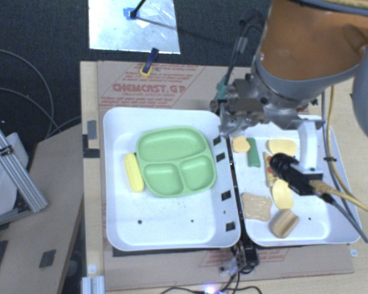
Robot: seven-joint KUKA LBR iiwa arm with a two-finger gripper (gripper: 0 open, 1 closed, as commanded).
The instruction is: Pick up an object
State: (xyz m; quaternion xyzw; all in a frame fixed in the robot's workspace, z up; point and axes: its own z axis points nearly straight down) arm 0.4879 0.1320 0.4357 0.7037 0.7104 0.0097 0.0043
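Approach step I'd guess: gripper point(231, 126) hovers at the right bin's point(316, 228) far-left corner, can't tell how open, and next needs lowering onto the green stick point(253, 154).

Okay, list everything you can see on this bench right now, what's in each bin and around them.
Left bin: one, white, bench left.
Right bin: one, white, bench right.
Divided plate: one, green, left bin.
Corn cob: one, yellow, left of plate.
Stick: one, green, right bin, rear.
Round piece: one, orange-yellow, beside stick.
Bread slice: one, tan, right bin, front.
Bread roll: one, brown, beside slice.
Cardboard: one, brown, under bins.
Arm: one, grey and orange, from right.
Gripper: one, dark, above bins' shared edge.
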